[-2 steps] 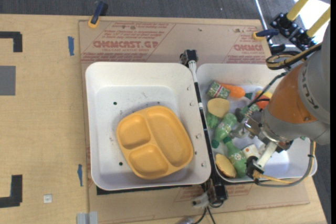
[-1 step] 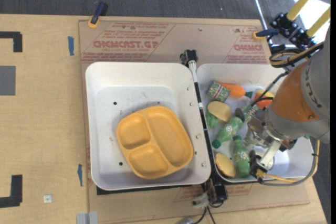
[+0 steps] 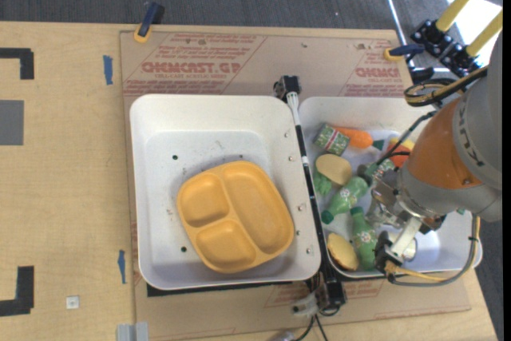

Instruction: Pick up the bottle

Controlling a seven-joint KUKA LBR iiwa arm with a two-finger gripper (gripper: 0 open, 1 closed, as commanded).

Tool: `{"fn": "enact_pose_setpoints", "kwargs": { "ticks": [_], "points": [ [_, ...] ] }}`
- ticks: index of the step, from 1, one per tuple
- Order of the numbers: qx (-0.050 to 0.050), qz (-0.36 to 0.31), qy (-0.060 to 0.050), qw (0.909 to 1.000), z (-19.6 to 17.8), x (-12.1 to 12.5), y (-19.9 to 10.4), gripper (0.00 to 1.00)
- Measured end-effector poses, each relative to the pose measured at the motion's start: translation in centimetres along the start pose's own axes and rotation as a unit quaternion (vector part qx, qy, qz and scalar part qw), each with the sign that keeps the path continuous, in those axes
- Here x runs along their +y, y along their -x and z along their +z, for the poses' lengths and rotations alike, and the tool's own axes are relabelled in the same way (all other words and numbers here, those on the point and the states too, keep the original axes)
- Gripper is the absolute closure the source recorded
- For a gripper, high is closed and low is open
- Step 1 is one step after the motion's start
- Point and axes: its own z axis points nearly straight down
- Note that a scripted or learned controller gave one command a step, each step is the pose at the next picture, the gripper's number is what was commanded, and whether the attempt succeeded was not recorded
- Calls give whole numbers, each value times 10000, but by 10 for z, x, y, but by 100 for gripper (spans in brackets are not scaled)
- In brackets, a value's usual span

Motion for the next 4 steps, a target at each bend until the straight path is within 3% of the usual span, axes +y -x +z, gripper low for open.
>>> {"fn": "enact_pose_setpoints", "kwargs": {
  "ticks": [1, 2, 3, 4],
  "points": [
    [20, 431, 2, 9991, 0, 0, -1, 100],
    [50, 407, 16, 9992, 1, 1, -6, 0],
    [36, 1721, 44, 9851, 1, 4, -2, 0],
    [-14, 1732, 19, 9849, -9, 3, 3, 100]
  ]
}}
